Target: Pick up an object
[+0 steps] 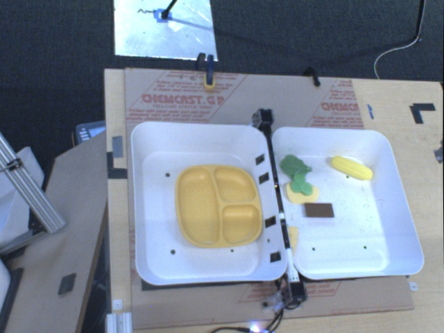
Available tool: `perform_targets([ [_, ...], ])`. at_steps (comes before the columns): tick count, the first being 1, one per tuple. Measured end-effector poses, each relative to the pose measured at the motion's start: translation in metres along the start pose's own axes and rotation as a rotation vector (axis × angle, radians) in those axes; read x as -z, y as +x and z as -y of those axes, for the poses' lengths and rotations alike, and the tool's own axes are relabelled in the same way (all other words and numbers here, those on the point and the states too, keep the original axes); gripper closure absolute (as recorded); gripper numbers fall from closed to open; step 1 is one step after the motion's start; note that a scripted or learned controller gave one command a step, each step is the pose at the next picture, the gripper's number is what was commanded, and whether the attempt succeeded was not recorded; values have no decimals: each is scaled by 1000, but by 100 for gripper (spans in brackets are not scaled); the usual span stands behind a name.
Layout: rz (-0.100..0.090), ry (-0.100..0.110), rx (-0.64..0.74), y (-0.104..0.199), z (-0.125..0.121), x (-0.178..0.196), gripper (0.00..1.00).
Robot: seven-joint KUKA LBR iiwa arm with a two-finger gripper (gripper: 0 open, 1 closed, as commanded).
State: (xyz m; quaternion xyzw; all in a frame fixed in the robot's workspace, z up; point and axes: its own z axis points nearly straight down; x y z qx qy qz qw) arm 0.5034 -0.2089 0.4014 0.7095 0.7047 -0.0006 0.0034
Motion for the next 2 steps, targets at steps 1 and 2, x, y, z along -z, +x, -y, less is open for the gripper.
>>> perform_targets([
  [1,-12,8,27,185,-27,-84,100],
  [2,-4,0,4,123,-8,-69,100],
])
